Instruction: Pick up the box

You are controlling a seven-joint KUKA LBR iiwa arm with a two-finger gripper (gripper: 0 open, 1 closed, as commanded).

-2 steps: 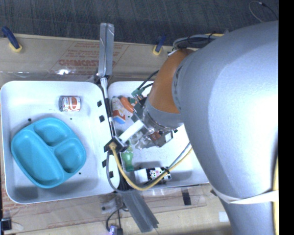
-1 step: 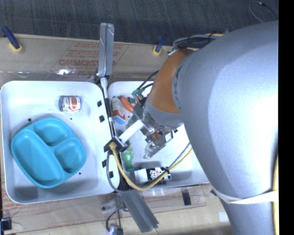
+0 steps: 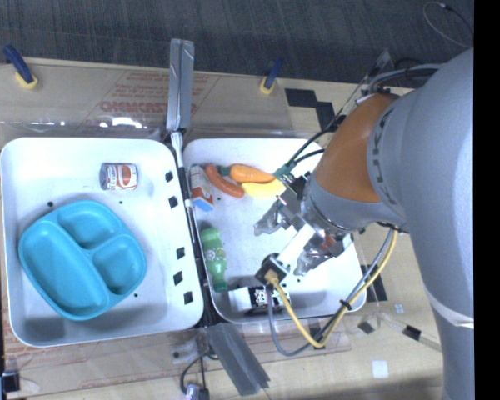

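Observation:
The box (image 3: 202,192), a small white and red carton, lies against the left wall of the right bin (image 3: 233,150), near its back corner. My gripper (image 3: 270,244) hangs over the middle of the right bin, to the right of the box and apart from it. It is open, with bare bin floor showing between the fingers. The grey arm with its orange band (image 3: 354,161) covers the bin's right side.
An orange carrot-like piece (image 3: 252,173), a reddish piece (image 3: 223,183) and a yellow one (image 3: 263,188) lie just behind the gripper. A green bottle (image 3: 213,257) lies along the left wall. A dark object (image 3: 254,297) sits at the front. The left bin holds a blue divided plate (image 3: 79,258) and a can (image 3: 118,176).

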